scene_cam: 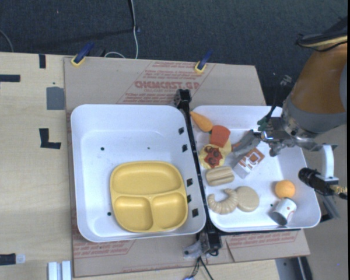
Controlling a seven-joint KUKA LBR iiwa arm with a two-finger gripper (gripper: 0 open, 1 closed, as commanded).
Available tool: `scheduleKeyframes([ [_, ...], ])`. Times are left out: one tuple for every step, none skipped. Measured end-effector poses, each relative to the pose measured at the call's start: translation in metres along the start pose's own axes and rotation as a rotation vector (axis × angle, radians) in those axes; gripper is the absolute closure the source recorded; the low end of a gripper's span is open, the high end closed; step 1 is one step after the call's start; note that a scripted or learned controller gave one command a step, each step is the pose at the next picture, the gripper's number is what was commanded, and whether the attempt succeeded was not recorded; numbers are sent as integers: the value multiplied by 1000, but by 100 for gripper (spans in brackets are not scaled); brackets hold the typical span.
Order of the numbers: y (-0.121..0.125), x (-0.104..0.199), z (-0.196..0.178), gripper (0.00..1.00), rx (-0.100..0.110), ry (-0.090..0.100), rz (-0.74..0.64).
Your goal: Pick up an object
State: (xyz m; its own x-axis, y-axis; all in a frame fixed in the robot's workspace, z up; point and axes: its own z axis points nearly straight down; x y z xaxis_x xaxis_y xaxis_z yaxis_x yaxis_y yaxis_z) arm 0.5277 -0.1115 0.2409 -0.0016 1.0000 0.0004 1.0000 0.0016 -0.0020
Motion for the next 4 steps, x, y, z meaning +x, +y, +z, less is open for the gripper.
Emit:
scheduleKeyframes([
  [49,12,98,0,2,0,-2],
  [104,12,155,0,-10,1,-4],
  [134,17,159,0,20,2,-5],
  [135,17,146,100,16,2,-2],
])
